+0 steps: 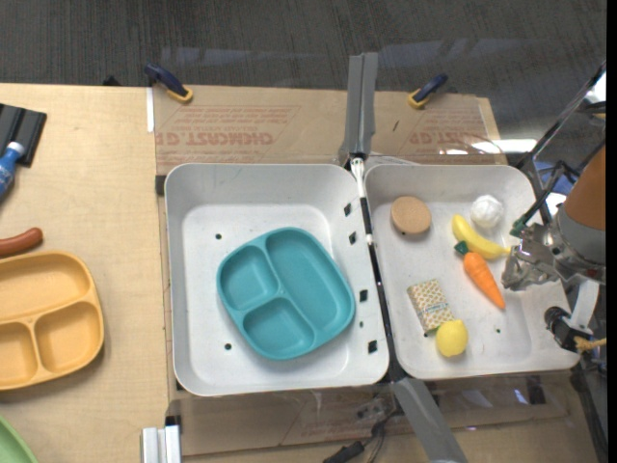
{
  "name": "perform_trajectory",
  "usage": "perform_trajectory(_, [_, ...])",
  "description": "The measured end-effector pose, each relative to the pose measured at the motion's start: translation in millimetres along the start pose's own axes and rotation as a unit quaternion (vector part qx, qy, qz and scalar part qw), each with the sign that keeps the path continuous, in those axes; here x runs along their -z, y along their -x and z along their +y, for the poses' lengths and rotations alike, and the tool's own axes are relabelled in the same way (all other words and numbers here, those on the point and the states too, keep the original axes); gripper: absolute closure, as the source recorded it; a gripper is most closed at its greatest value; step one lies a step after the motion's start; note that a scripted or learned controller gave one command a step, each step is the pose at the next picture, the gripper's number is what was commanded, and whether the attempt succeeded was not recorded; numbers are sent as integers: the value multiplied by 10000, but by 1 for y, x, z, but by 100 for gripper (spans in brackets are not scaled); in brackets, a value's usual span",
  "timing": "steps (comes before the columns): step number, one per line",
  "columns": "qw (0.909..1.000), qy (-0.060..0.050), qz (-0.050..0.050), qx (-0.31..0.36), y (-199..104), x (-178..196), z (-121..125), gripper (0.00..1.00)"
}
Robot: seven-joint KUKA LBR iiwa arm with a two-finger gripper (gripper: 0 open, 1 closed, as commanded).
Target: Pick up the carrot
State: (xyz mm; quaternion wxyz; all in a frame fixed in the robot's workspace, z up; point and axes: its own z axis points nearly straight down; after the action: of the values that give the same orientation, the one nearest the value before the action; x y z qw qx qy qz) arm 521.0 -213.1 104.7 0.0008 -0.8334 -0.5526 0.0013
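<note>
The orange carrot (484, 280) lies slanted in the right bin (424, 360), its thick end up by the banana (479, 239) and its tip pointing down to the right. My gripper (522, 268) hangs just to the right of the carrot, close to the bin's right wall, and nearly level with the carrot's middle. The carrot rests on the bin floor, and nothing is seen held by the gripper.
The right bin also holds a white ball (487, 210), a round brown biscuit (412, 216), a cracker packet (431, 305) and a lemon (450, 338). A teal divided plate (283, 290) sits in the left bin (183, 287). A yellow tray (43, 321) lies on the bench at far left.
</note>
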Motion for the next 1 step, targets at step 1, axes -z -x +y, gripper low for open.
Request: perform_trajectory(1, [9551, 2, -7, -2964, -44, 149, 5, 100])
